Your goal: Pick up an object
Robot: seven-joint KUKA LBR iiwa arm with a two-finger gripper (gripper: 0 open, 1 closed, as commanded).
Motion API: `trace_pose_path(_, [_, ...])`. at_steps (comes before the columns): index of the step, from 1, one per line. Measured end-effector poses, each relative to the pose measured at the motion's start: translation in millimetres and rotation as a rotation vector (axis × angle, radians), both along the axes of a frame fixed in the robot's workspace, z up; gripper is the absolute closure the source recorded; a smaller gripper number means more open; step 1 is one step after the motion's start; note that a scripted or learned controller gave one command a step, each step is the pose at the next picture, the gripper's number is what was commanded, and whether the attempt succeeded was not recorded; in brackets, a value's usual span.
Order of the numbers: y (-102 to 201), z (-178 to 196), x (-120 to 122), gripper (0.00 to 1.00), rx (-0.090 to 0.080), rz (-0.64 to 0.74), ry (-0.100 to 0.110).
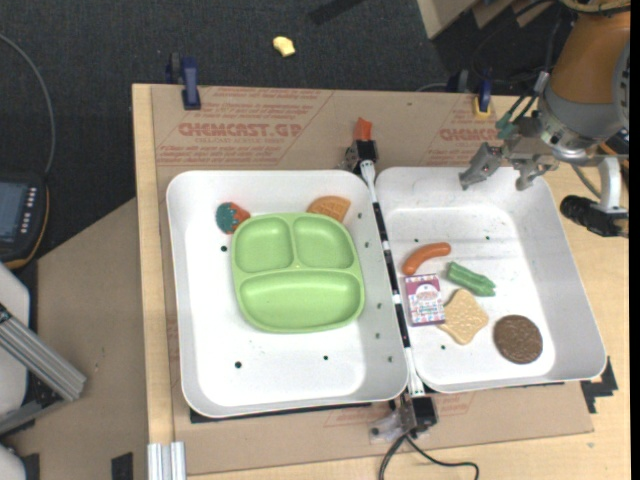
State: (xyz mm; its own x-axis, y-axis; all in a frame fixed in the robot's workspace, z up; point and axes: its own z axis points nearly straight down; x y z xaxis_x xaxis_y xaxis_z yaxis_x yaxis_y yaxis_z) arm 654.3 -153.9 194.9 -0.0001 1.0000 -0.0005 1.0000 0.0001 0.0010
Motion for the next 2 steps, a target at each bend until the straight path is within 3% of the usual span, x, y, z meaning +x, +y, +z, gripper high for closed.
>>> trace_pose_path(1, [52.3, -104.7, -54.5, 0.0, 0.006, 0.003, 0.015])
trace_pose_path(2, [62.1, -111.1, -61.4, 0.0, 0.002, 0.001, 0.004])
